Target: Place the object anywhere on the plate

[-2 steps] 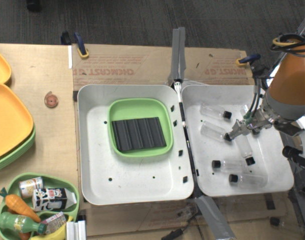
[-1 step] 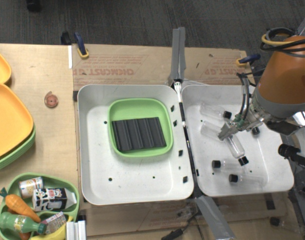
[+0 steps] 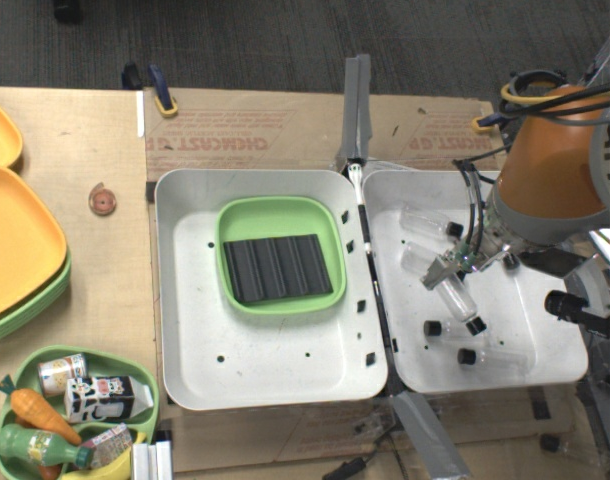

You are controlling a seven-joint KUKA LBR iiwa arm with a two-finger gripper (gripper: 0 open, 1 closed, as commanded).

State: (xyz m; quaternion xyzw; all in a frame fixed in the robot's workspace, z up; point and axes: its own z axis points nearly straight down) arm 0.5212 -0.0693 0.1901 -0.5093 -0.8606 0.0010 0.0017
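The gripper [image 3: 455, 268] hangs over the right bin [image 3: 545, 368], its grip state unclear, while the green plate [image 3: 330, 230] holds 1 dark ribbed object [image 3: 280, 268].

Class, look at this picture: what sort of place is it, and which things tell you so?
Probably a robotics lab or test bench. A grey and orange arm reaches over two white bins, a green plate sits in the left bin, and toy food fills a bowl nearby.
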